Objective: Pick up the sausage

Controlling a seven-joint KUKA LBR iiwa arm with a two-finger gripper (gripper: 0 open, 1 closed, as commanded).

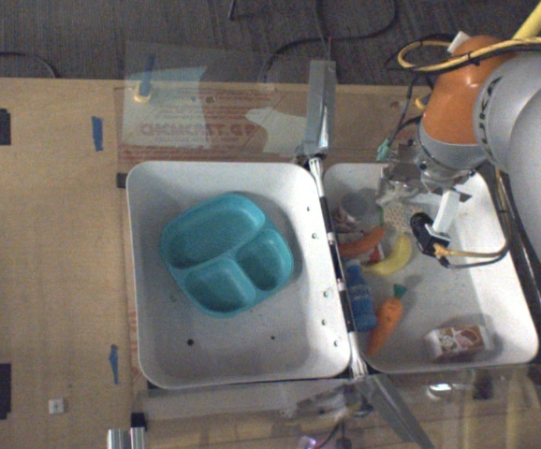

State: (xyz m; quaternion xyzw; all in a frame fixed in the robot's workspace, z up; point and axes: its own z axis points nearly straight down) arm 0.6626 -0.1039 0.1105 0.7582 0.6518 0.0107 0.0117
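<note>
The sausage [361, 243], a short reddish-orange link, lies slanted in the right bin [495, 297] near its left wall. It touches a yellow banana [394, 256] on its right. My gripper [397, 204] hangs over the bin's upper left part, just above and to the right of the sausage, below the arm's orange band [462, 82]. The wrist and cables hide the fingertips.
A carrot [387, 317], a blue packet [360, 307] and a small carton [458, 341] lie lower in the right bin. A grey round item [355, 206] sits near its top left corner. The left bin [158, 344] holds a teal divided plate [227, 253].
</note>
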